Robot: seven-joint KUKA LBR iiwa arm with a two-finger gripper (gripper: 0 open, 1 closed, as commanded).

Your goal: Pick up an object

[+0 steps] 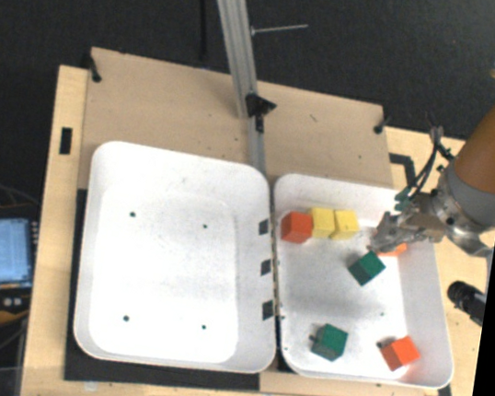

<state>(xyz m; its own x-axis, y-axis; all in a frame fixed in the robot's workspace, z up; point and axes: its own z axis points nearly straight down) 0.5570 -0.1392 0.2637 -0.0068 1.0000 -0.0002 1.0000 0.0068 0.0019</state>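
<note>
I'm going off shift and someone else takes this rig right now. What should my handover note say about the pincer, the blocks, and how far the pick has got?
Pincer: low over the upper right of the right bin, just above a tilted green block; whether it is open or shut cannot be made out, and no block shows between its fingers.
Blocks, all in the right bin: orange block and two yellow blocks in a row near the top; a second green block and a second orange block near the bottom edge.
Left bin: no blocks.
Done: the approach. Left: grasp and lift.
</note>
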